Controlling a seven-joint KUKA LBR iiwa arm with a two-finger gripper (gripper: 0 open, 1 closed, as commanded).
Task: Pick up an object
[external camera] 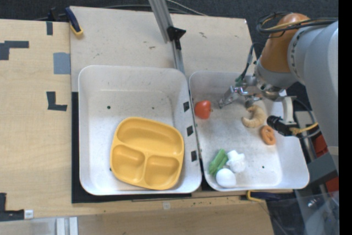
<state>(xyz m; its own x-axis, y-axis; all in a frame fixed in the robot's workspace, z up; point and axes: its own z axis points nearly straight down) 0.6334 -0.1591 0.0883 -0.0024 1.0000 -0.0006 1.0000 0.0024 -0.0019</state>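
Jaws point(231, 96) hang low in the right bin point(291, 173), whether apart or together cannot be told. A red tomato point(202, 109) lies just left of them, a tan croissant point(254, 116) just right. Approach step, seemingly; next comes settling over one piece. The arm point(308, 58) reaches in bent from the right.

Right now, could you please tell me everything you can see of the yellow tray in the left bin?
The yellow tray looks like smooth moulded plastic, a rounded rectangle with raised rims dividing it into three compartments: one long one along its far side and two smaller ones nearer the camera. It lies flat and right side up, turned slightly askew, on the floor of the left bin, towards that bin's near right corner. Nothing lies in its compartments. Its right edge sits close to the bin's right wall; whether they touch I cannot tell.
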